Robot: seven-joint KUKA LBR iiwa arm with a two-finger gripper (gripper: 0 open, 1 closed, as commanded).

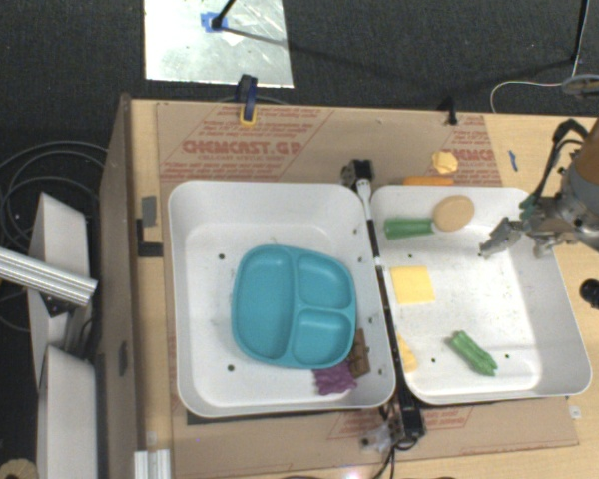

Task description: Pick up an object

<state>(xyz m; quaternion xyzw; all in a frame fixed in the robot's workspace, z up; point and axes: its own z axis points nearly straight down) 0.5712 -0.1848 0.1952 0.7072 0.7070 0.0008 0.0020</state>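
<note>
**Gripper at the right bin's far right edge, nothing held**

My gripper point(519, 236) hangs spread and empty over the right bin point(539, 367). The nearest object, a tan disc point(454, 212), lies to its left by the bin's far edge, beside a green piece point(409, 228).

One fixed camera is looking down at a slant from above the bench point(539, 128), taking in both white bins point(280, 200), the arm point(594, 183) entering from the right
</note>
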